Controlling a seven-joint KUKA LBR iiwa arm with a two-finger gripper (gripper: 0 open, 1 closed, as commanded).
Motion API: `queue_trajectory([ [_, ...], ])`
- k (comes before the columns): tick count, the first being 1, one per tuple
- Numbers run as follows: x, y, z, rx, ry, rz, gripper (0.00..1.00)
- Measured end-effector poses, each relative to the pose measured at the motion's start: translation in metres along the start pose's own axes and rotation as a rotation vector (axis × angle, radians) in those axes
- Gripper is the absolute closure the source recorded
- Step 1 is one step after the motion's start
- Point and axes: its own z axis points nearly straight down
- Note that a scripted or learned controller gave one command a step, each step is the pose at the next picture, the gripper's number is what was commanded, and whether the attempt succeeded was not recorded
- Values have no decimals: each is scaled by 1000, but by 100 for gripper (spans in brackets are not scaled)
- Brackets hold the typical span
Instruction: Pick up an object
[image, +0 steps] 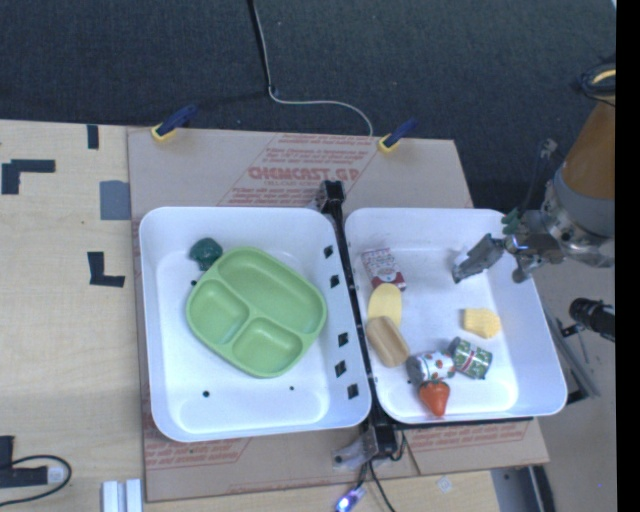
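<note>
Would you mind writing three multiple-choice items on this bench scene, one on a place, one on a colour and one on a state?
1. Where does the green divided plate lie?
A. left bin
B. right bin
C. on the cardboard

2. What colour is the small block near the right bin's right wall?
A. blue
B. yellow
C. black

3. What is the tool doing?
A. gripping the plate
B. hanging over the right bin with nothing between its fingers
C. lying in the left bin

Answers: 1 A, the plate fills much of the left bin. 2 B, it is plainly yellow. 3 B, both fingers show apart above bare bin floor.
</note>
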Motion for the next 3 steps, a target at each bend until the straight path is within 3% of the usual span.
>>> queue_trajectory([
  [1, 20, -60, 94, 14, 5, 2, 0],
  [2, 99, -56, 89, 2, 3, -7, 0],
  [3, 95, -56, 80, 3, 1, -1, 100],
])
